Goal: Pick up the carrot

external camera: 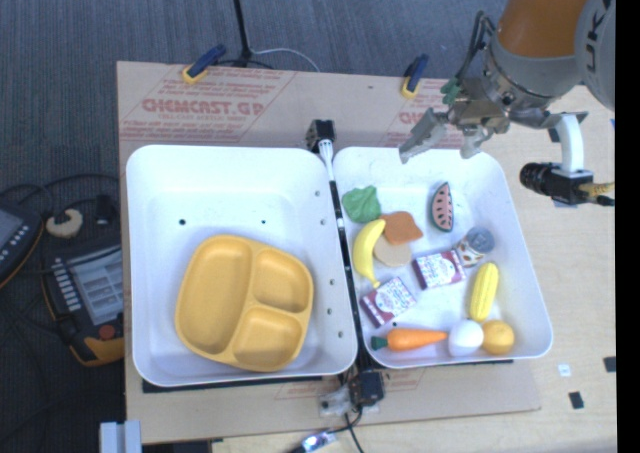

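So the carrot (414, 339) is lying flat at the near edge of the right bin (520, 241), touching a white egg (464, 338). The pincer (442, 144) hangs over that bin's far rim, fingers spread wide with nothing in them, well apart from the carrot.

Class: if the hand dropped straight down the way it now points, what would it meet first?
Probably bare floor at the right bin's far edge: the open hand hangs there, well short of the carrot. Depth is uncertain.
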Robot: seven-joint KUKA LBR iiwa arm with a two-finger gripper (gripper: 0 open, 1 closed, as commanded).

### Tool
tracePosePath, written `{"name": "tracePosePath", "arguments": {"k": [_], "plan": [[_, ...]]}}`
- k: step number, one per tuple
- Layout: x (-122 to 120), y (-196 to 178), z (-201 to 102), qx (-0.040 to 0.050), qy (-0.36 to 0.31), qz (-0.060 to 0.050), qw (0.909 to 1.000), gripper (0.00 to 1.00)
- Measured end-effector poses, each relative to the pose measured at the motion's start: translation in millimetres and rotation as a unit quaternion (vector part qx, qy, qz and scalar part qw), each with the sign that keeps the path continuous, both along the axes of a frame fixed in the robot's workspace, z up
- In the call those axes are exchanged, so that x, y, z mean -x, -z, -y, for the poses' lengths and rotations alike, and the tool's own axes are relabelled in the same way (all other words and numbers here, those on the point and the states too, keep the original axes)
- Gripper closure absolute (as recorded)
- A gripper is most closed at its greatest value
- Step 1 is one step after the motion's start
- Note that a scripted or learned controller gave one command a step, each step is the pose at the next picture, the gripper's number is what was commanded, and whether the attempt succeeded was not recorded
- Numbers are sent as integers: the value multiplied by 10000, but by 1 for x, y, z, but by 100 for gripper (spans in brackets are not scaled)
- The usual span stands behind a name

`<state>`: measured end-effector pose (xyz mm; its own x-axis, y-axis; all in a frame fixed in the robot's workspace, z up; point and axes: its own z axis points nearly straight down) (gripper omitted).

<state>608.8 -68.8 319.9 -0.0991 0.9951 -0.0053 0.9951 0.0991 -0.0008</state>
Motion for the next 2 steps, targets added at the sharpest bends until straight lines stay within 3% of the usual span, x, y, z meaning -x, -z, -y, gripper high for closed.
{"name": "tracePosePath", "arguments": {"k": [1,2], "plan": [[24,102,-30,-25,-149,-61,9999,0],[28,137,-33,-23,-1654,-19,9862,0]]}}
